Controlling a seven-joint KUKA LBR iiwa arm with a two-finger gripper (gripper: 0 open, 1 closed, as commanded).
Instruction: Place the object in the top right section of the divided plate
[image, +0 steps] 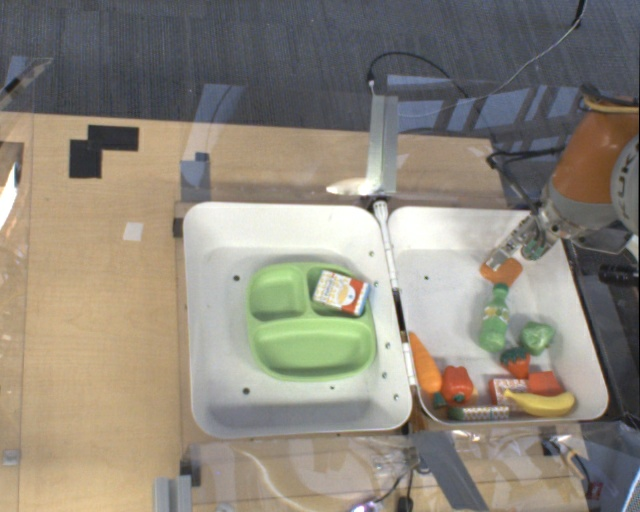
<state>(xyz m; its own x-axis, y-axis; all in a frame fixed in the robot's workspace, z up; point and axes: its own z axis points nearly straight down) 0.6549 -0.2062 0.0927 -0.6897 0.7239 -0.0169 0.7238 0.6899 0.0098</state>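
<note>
Camera view: a green divided plate (310, 340) of smooth plastic is seen in the left bin (215, 300), and a small printed carton (341, 293) is lying in its upper-right section. In the right bin (440, 260) a carrot (426, 366), a banana (541, 403), a green bottle (495, 322) and other toy foods are gathered low. At upper right the gripper (510, 259) is pinched on a flat orange piece (499, 269).

The arm (600, 165) is cut off by the right edge; the pincer's (527, 243) grip is unclear.
</note>
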